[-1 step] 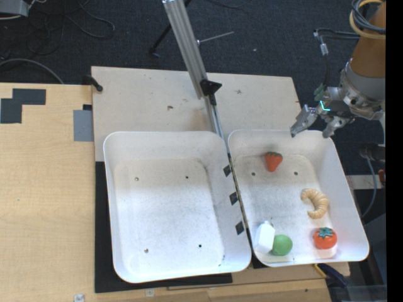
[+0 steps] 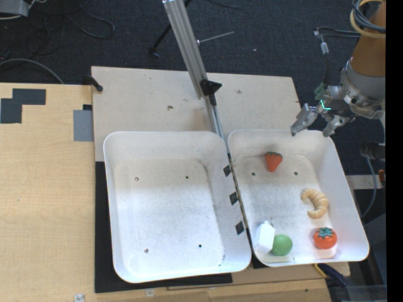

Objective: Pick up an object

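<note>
Red strawberry [image 2: 272,161], small, lies in the right bin [image 2: 344,187] towards its far end, alone on bare white floor. Nearest candidate for the pick.

Camera view, right bin contents:
- strawberry, red with a green cap, far end, clear on all sides
- croissant [image 2: 315,202], tan and curved, near the right wall, about mid-bin
- tomato [image 2: 325,238], red with a green top, near right corner
- green ball [image 2: 282,244], touching a white block [image 2: 264,236], by the divider side at the near end

Left bin [image 2: 119,231]: bare floor with a few dark specks.

Handling, judged from looks only: these appear to be toy foods, so probably light and stiff enough, with nothing fragile. A smooth plastic skin could slip. The strawberry tapers, so a grip across its widest part, just under the cap, seems safest; on the tip the fingers would likely squeeze it out. The croissant offers a narrow middle to pinch. The ball and block touch each other, so a finger would have little room between them.

Gripper [image 2: 313,123]: hangs over the far right corner of the right bin, at the rim, above the surface. Fingers spread apart, nothing between them. Orange band of the arm [image 2: 368,55] up and to the right.

Relation: strawberry lies to the left of the gripper and a little nearer the camera, apart from it, no contact. Croissant and tomato sit farther off towards the near end.
</note>
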